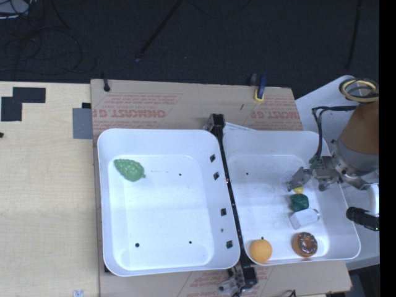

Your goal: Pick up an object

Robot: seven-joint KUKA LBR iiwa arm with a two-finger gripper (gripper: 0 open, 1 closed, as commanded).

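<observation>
The table point(43, 184) is pale wood on its left part, with a sheet of printed cardboard point(185, 107) laid under two shallow white bins; behind the table's far edge the floor is dark, with loose cables.

Nearest, in the right bin point(260, 150), an orange ball point(260, 250) lies at the near left corner, close against the divider between the bins. Just beside it to the right sits a brown ring-shaped piece point(305, 244), like a doughnut. Behind that, a small white block point(303, 218) lies tilted, its long axis running left to right, roughly along the near edge. Touching its far side is a dark green lump point(300, 202), with a bit of yellow at its top edge.

The pincer point(307, 177) hangs just above and behind the green lump, over the bin's right half; whether its fingers are spread or closed I cannot tell, and nothing is seen between them. The grey and orange arm point(362, 135) enters over the right wall.

The left bin point(161, 252) holds a light green leafy piece point(129, 169) near its far left corner, its long axis slanting from far left to near right.

A blue and yellow clamp point(260, 88) grips the cardboard's far edge.
</observation>
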